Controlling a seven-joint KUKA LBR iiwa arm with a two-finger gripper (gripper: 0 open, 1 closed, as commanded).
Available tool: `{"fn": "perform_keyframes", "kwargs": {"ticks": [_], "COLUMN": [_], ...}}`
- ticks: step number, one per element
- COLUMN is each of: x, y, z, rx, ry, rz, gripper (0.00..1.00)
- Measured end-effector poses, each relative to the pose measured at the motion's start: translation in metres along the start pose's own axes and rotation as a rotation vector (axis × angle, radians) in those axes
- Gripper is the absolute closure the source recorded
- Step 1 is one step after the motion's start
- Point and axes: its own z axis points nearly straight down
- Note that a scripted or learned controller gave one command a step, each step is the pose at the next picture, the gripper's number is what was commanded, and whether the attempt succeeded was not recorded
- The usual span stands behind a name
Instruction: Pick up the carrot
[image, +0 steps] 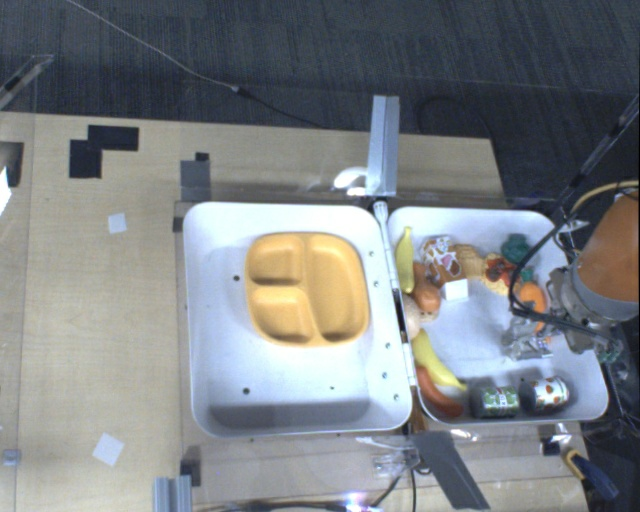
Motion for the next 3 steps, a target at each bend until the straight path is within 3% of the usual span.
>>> {"fn": "perform_keyframes", "kwargs": {"ticks": [1,2,3], "x": [-0.066,-0.016,0.023], "y": [-0.003,0.026,0.048], "z": [0.002,0.0,-0.002], "rx": [-0.006,-0.005,-0.002], "ry": [0.001,0.001,-0.007], "rz": [0.295,0.49,0.136], "gripper": [1.0,1.0,1.0]}}
